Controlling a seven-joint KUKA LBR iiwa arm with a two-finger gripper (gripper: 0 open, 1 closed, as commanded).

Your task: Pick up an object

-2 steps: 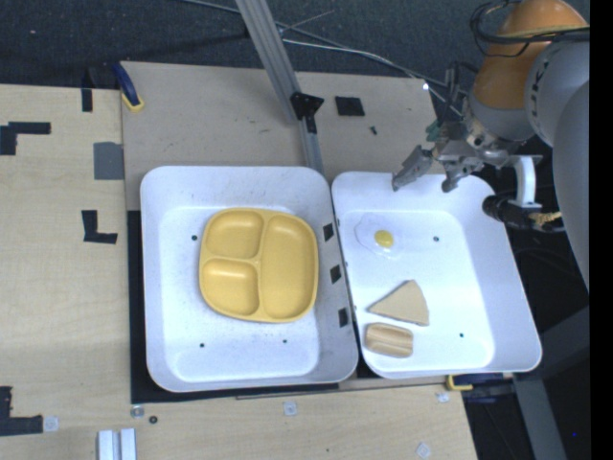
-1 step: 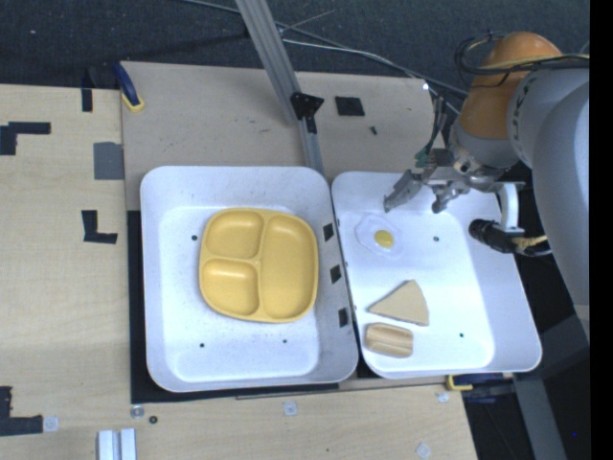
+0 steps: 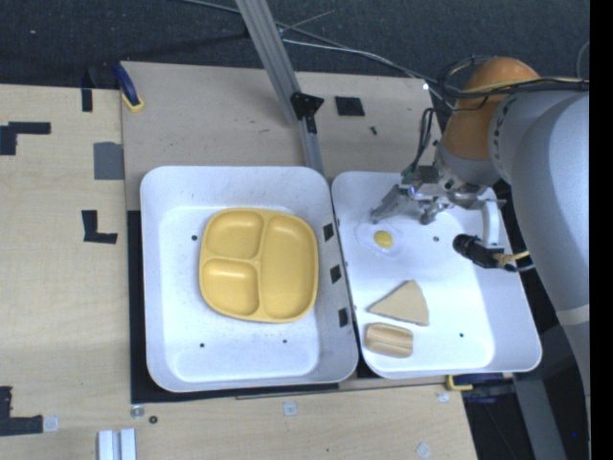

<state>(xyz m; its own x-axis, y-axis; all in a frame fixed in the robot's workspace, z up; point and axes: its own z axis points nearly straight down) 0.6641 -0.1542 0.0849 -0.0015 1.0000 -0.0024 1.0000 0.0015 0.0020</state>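
I am looking at a robotics lab, a test cell and no home or kitchen. The plywood table [image 3: 230, 123] is marked with black tape patches [image 3: 97, 226] and carries two shallow white bins [image 3: 163, 257] set side by side on it. A grey metal pole [image 3: 273, 51] slants across the top, with thin cables [image 3: 364, 56] trailing over dark carpet [image 3: 96, 17]. My grey arm with its orange band [image 3: 484, 113] reaches in from the right, over toy food pieces and a yellow divided plate [image 3: 259, 264].
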